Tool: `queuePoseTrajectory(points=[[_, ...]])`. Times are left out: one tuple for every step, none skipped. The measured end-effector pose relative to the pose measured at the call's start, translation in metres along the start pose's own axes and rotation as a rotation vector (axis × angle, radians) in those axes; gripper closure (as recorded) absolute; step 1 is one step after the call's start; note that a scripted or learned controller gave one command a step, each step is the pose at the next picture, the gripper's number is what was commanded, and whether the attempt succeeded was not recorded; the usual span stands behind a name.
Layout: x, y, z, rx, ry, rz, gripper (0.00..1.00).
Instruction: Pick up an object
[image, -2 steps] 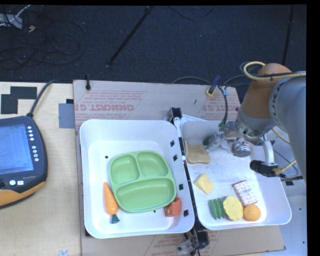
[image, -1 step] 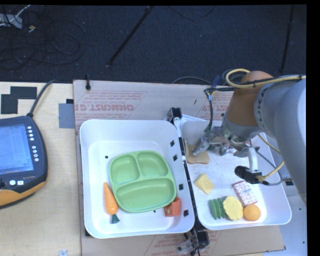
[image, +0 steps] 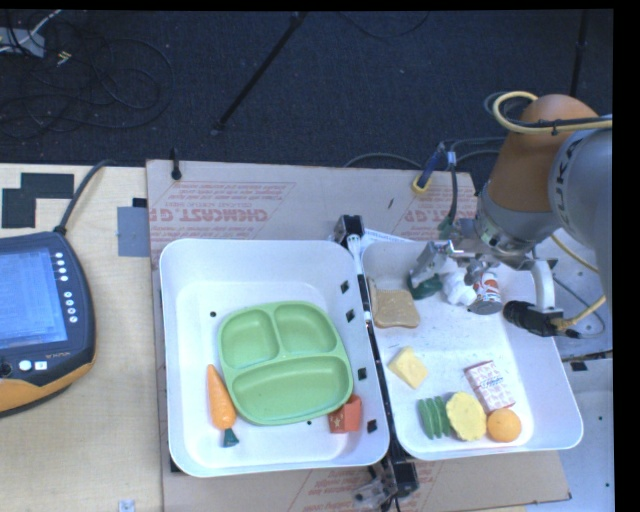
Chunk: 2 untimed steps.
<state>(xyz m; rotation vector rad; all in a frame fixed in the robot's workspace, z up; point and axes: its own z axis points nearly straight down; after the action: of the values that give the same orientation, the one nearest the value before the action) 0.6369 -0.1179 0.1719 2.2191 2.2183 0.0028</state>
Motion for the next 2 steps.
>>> queuePoseTrajectory(points=[[0.000, -0.033, 0.086, 0.005, 0.005, 0.003, 0.00], [0.030, -0.001, 0.080, -0.003, -0.002, -0.002, 0.00]])
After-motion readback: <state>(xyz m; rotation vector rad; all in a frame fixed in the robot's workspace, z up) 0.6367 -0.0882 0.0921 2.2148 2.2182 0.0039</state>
